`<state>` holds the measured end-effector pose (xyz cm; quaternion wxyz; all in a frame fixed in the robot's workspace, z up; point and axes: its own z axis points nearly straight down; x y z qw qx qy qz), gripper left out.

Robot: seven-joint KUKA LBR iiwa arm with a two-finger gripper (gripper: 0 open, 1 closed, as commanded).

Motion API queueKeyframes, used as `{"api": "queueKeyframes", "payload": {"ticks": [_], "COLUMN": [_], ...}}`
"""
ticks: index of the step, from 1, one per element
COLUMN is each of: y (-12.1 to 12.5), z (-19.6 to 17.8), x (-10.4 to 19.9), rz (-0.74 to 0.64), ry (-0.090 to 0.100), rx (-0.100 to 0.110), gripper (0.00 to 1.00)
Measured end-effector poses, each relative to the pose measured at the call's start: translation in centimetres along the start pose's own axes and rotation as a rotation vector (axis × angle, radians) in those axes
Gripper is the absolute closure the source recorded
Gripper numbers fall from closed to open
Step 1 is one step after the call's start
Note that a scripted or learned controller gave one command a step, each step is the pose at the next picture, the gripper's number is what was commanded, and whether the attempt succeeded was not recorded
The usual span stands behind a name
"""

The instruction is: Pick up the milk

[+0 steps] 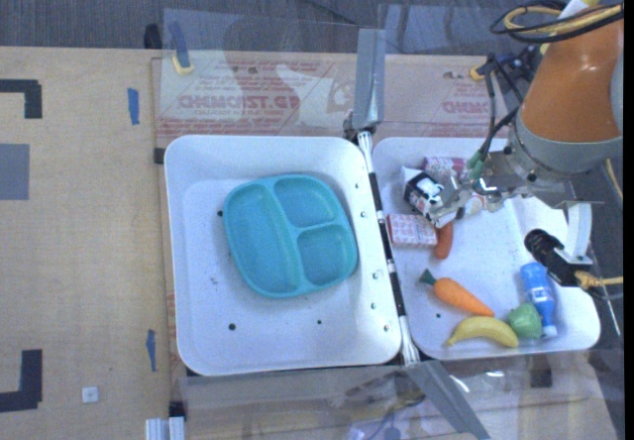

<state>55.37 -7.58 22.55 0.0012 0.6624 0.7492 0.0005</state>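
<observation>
The arm [570, 81] comes in from the right over the right bin [500, 255], and its gripper [452, 202] sits low in the bin's upper left part, right against the milk [424, 195]. The milk is a small black-and-white carton near the wall that divides the two bins. At this slant I cannot tell how wide the gripper stands, or whether it has the carton clasped or merely touches its right side (the metal parts and the carton run together at that spot). Just above the milk, near the bin's far rim, lies a pink and white packet [442, 167]. Just below the milk lies a pink box [409, 229], and a red sausage [443, 242] lies beside that box on its right, close under the gripper. Further toward the near rim, a carrot [461, 295] lies slanted with its green end pointing left, and a banana [482, 332] lies just below it. To the right of these, a blue bottle [536, 291] lies with a green piece [524, 320] touching its lower left. The left bin [188, 260] holds a teal divided plate [290, 235], which lies flat near the middle, well apart from the gripper. Both bins rest on the pale wooden table [79, 230].
</observation>
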Motion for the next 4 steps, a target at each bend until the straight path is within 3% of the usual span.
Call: {"api": "queueKeyframes", "payload": {"ticks": [1, 2, 3, 4], "y": [5.3, 6.8, 7.0, 10.3], "z": [4.1, 12.7, 11.6, 4.0], "x": [2.2, -3.2, -3.3, 2.9], "rz": [-0.014, -0.144, -0.140, -0.082], "ry": [0.000, -0.003, -0.003, 0.000], "rx": [0.000, -0.011, -0.016, 0.000], "gripper": [0.00, 0.00, 1.00, 1.00]}}
